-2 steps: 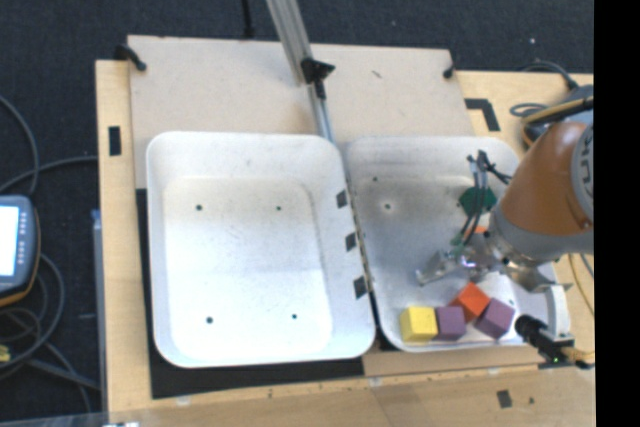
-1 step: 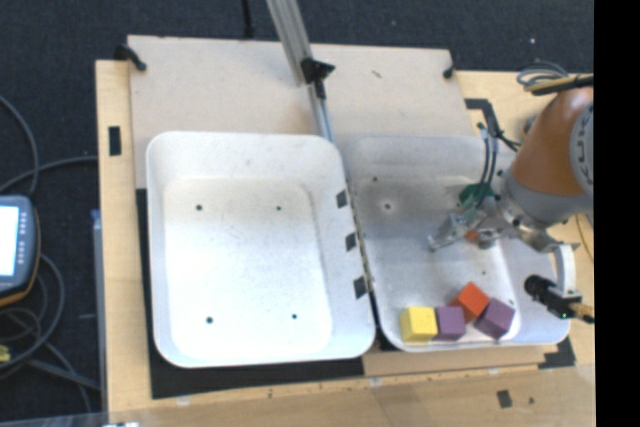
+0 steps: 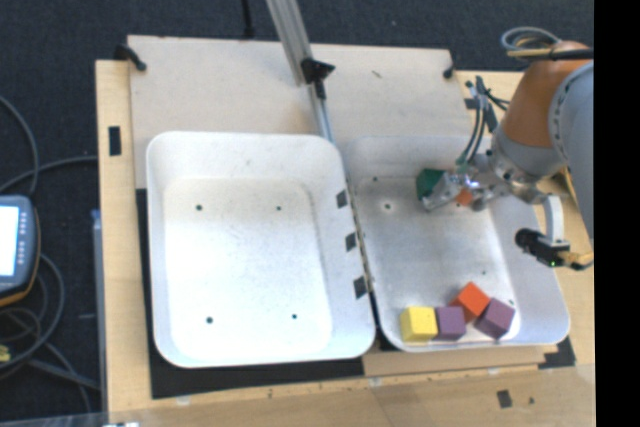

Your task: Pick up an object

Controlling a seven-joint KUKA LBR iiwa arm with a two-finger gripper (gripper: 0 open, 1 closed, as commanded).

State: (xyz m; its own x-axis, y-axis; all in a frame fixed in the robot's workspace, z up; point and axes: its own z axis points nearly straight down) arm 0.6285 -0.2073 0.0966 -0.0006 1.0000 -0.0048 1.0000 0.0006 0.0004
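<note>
My gripper point(image 3: 443, 193) hangs low in the upper part of the right bin point(image 3: 400, 245), reaching in from the right. A green block point(image 3: 430, 180) sits right at its tip, touching or partly under it; whether it is gripped is unclear. A small orange piece point(image 3: 465, 199) shows just behind the tip. Along the right bin's front wall lie a yellow block point(image 3: 419, 322), a purple block point(image 3: 450, 322), an orange block point(image 3: 473, 298) and another purple block point(image 3: 495, 317).
The left bin point(image 3: 170, 215) stands beside the right one. A slanted metal rail point(image 3: 285, 10) runs from the top down to the gap between the bins. The arm's body point(image 3: 545, 120) covers the right bin's far right corner.
</note>
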